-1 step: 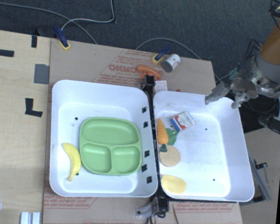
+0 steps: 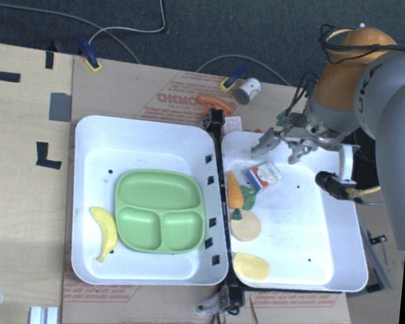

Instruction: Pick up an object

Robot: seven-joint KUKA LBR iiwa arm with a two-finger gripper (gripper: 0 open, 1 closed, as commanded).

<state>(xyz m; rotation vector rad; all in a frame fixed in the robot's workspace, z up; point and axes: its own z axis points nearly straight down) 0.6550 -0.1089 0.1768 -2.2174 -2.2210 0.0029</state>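
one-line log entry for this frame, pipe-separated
stage: approach | end effector: open, above right bin far end | holding: nothing | nearest: snack packet | left bin: green tray, banana

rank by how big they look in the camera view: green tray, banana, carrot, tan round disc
1. green tray, by far the largest
2. banana
3. carrot and tan round disc: look about alike, the carrot longer and the disc wider, so not ranked

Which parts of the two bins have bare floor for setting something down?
Free: right white bin, right of the orange carrot and tan round cookie; left white bin, above the green divided plate. Crowded: along the divider.
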